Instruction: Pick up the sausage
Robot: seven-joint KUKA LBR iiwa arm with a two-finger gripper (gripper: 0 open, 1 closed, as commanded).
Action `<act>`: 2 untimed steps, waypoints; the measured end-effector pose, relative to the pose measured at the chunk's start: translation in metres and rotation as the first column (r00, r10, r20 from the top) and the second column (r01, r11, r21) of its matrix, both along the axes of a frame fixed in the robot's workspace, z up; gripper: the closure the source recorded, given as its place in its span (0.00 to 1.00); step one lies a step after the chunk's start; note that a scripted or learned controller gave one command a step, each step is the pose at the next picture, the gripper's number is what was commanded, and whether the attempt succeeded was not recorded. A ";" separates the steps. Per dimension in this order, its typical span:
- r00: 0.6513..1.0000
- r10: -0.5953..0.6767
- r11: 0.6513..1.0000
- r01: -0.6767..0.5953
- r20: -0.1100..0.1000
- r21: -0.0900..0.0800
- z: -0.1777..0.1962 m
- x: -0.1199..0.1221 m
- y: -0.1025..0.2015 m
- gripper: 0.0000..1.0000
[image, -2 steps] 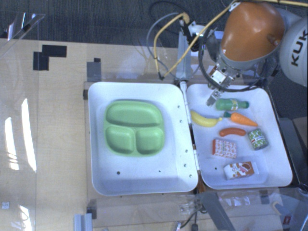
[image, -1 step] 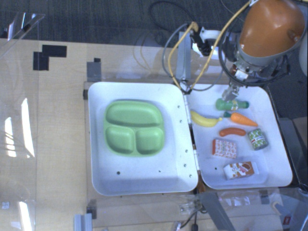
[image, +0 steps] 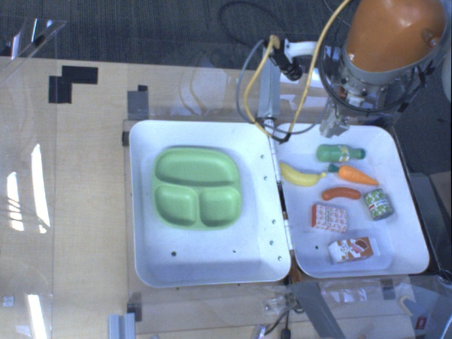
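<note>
The sausage is a short reddish-orange link lying flat near the middle of the right bin. It sits just below the carrot and left of a green can. My gripper hangs under the orange-banded wrist over the bin's far edge, well above and behind the sausage. It sits close to the green bottle, and nothing shows in its grasp.
A banana lies by the right bin's left wall. A red-and-white box and a small carton sit toward the front. The left bin holds a green divided plate. Yellow and black cables loop behind the bins.
</note>
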State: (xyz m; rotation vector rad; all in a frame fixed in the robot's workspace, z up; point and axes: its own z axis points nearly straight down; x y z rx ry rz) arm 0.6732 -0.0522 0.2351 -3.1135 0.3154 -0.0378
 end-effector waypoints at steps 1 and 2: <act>0.995 -0.099 0.995 0.099 0.002 0.000 0.016 0.000 -0.084 1.00; 1.000 -0.011 1.000 0.011 0.000 0.001 0.017 -0.030 -0.053 1.00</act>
